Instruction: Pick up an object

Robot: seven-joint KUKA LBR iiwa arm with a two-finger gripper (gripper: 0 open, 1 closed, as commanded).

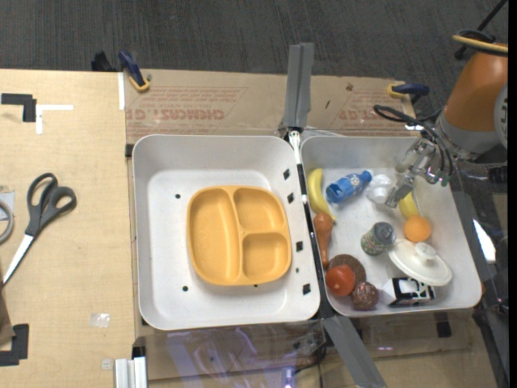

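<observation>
Lemon (pixel 409 206) sits under my claw (pixel 404 194); can't tell its spread. Risk: tip nudges orange (pixel 418 229), lemon rolls off.

Two shallow white plastic bins stand side by side, the left bin (pixel 153 241) and the right bin (pixel 460 289). In the left one lies one yellow-orange plastic plate with three compartments (pixel 240 235). At the left of the frame lies one pair of black-handled scissors (pixel 36 217). At the upper edge sit two blue clamps, one left (pixel 133 69) and one right (pixel 410 90).
</observation>
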